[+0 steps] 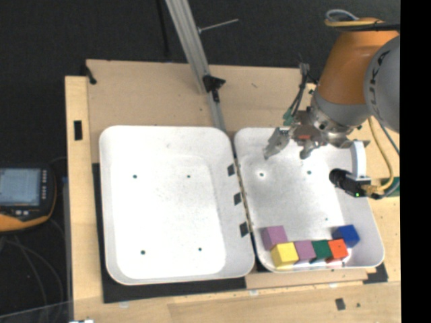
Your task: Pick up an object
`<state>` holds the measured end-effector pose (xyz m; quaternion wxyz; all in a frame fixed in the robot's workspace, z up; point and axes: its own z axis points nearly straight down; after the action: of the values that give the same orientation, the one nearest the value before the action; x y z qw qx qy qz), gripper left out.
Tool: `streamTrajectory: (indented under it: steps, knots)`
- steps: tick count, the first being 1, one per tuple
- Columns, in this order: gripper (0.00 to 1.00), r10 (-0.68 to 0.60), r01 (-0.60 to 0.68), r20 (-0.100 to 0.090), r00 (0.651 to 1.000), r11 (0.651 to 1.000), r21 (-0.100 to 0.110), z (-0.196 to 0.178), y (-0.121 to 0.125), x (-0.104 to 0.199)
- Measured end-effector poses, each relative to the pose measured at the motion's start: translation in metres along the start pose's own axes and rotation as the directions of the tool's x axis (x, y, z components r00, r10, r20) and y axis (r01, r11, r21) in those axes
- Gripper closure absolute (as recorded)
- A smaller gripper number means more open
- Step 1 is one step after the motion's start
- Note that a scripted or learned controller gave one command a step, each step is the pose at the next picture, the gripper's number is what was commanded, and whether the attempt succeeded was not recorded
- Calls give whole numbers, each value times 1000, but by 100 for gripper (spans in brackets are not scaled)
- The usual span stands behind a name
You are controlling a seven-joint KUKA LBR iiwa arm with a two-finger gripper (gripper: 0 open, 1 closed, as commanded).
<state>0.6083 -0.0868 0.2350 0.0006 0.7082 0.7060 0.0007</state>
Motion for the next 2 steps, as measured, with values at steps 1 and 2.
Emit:
streamTrajectory:
  steps: [1,2]
  knots:
    - [0,-1,1,2,1000,1000,0,140,9,-12]
    - [100,6,-6,1,1000,1000,-3,127,10,-12]
